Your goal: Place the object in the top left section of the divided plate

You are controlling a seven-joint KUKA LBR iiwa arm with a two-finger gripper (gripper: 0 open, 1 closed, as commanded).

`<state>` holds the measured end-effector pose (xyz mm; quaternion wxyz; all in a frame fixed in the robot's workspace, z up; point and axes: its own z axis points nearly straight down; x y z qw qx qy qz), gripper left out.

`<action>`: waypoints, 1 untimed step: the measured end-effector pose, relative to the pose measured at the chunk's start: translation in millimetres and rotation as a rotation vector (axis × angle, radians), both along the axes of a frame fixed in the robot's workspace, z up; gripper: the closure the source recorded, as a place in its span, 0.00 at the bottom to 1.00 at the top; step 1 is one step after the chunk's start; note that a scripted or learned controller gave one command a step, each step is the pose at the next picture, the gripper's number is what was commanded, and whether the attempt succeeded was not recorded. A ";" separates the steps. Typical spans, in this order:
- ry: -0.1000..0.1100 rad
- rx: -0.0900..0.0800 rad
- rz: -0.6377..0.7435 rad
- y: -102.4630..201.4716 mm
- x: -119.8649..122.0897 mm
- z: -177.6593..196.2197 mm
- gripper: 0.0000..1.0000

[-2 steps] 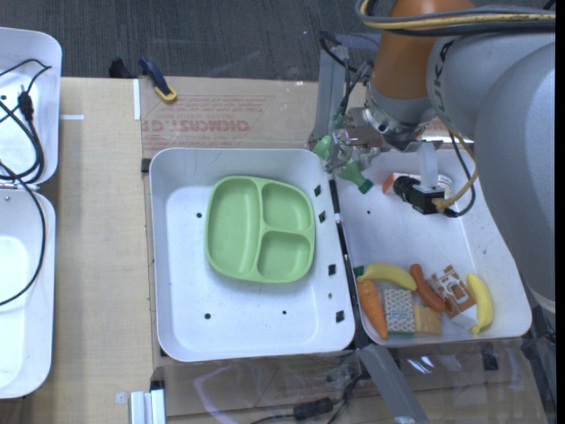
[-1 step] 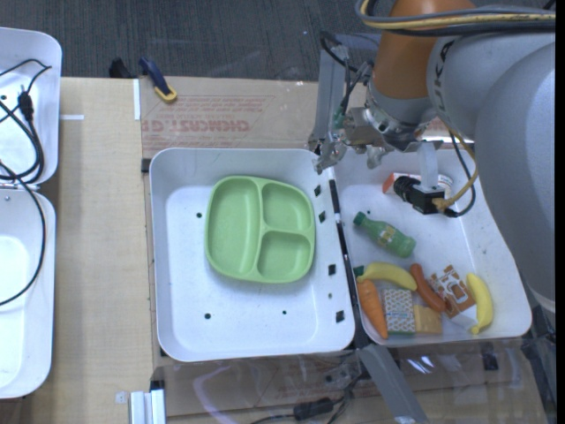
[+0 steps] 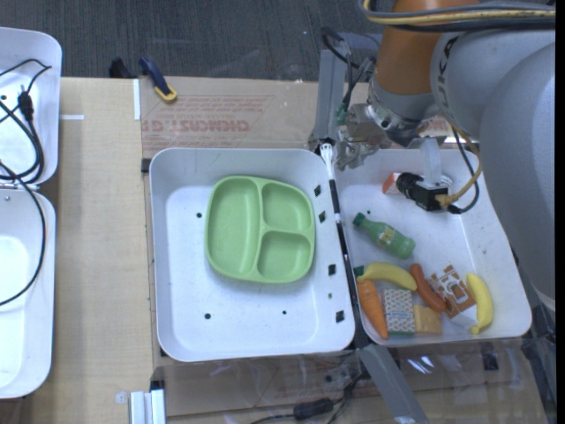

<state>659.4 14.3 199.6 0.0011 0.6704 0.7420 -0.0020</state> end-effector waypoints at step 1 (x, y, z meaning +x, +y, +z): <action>-0.001 0.004 0.089 96.5 -41.6 -107.3 1.00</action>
